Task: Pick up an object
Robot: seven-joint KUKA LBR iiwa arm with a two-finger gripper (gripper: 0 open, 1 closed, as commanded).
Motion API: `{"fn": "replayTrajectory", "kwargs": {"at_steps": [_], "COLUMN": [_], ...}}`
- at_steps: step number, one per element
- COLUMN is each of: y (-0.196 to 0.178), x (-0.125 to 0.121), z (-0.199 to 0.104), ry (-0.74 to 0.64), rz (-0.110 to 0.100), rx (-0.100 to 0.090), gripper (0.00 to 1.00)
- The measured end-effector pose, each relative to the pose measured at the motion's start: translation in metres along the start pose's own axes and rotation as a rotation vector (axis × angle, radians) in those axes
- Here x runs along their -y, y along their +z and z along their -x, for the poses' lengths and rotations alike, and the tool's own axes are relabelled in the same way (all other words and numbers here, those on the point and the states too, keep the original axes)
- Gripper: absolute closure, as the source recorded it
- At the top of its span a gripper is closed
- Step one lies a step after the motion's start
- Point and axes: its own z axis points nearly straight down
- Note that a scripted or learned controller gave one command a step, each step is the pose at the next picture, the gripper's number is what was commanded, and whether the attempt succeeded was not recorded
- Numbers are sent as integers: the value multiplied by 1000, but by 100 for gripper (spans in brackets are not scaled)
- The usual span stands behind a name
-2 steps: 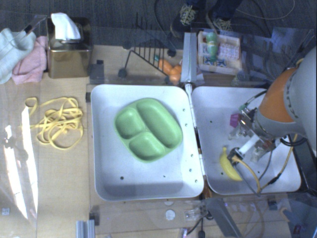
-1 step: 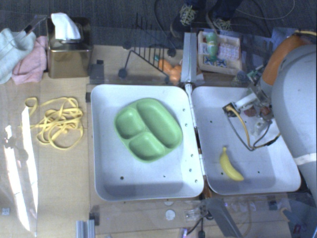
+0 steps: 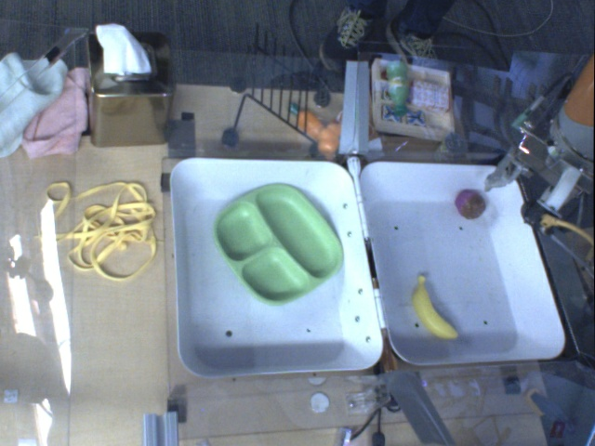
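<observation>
Banana (image 3: 433, 310) lies lower middle of right bin (image 3: 521, 277); I see a purple fruit (image 3: 470, 203) near that bin's upper right corner. Gripper (image 3: 507, 170) sits at the bin's upper right edge, just beside the fruit, nothing visibly held. Green divided plate (image 3: 277, 242) fills left bin (image 3: 200, 342).

The bench (image 3: 112, 342) carries two white bins (image 3: 270, 356), a yellow cord (image 3: 104, 228), a tissue box (image 3: 128, 100) and cloths (image 3: 42, 100), all well left of the gripper (image 3: 502, 175).
</observation>
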Motion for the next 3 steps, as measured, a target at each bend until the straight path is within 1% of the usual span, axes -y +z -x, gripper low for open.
{"fn": "replayTrajectory", "kwargs": {"at_steps": [1,2,3], "y": [94,-30,70], "x": [83,80,148], "z": [-16,46,30], "ry": [-175,-236,-147], "rz": [-2,1,-2], "rx": [0,0,0], "gripper": [0,0,0]}}
